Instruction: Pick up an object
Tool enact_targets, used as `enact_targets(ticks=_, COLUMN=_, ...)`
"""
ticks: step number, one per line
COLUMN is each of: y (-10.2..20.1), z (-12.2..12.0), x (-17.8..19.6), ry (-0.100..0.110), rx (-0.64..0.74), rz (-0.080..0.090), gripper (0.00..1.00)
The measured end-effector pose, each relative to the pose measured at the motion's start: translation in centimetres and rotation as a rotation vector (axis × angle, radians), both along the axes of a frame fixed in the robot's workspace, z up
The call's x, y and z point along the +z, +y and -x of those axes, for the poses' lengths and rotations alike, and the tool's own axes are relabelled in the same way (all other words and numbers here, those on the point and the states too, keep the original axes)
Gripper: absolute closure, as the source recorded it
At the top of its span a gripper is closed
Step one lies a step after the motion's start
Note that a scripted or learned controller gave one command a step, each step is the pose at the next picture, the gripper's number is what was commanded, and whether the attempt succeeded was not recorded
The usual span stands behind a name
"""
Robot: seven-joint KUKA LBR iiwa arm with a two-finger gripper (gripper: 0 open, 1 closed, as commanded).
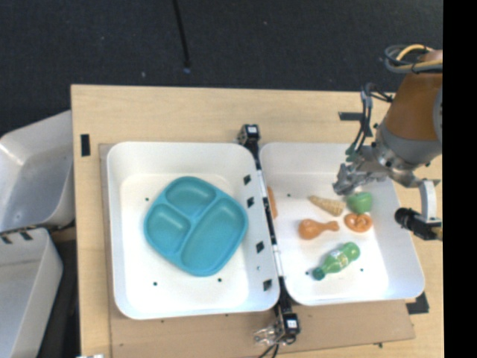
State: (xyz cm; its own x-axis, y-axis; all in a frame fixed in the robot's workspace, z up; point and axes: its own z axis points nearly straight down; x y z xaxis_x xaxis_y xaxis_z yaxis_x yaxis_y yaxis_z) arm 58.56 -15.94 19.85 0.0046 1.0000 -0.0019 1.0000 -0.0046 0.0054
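And the gripper (350, 179) hangs right over the green ball (361, 201) in the right bin (402, 274), which looks like today's target, though whether it is open or closed I cannot tell from up here. Just below the ball sits an orange ring (358, 222), to its left a ridged tan cone (326, 204), further left-down a smooth orange drumstick (317, 228), and below a glossy green bottle (337, 262): 5 plastic toys clustered within reach. Well left of the ball, the left bin (119, 274) carries 1 teal 3-compartment tray (195, 225), lying flat and out of the way.

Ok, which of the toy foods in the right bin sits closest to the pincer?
The round green piece, just under the pincer. The cone, orange drumstick and green bottle lie farther off.
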Motion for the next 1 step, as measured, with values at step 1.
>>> enact_targets(ticks=1, y=-0.12, z=-0.12, x=3.49, ry=0.0, rx=0.006, rz=-0.001, gripper=1.0)
